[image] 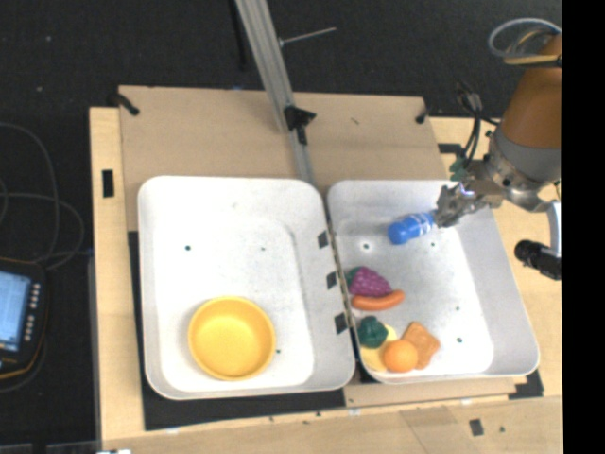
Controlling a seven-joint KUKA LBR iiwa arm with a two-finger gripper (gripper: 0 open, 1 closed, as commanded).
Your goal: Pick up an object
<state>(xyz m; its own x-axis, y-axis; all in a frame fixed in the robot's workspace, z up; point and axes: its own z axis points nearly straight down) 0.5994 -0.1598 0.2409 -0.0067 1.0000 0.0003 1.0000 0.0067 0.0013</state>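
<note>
Camera view: jaws [444, 208] touch blue bottle [409, 228] near right bin [492, 253] rim.

We see our 1 arm [531, 121] reaching in from the right, its orange band above the grey wrist. The gripper [448, 208] points leftward and down, low at the frame's right.

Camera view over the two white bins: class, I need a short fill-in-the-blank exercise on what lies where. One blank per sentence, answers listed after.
1. The yellow bowl lies in the ____ bin.
2. The object nearest the gripper is coloured ____.
3. The purple grapes lie just above the toy ____.
4. The right bin also holds an orange, near its ____ edge.

Answers: left; blue; carrot; front
</note>
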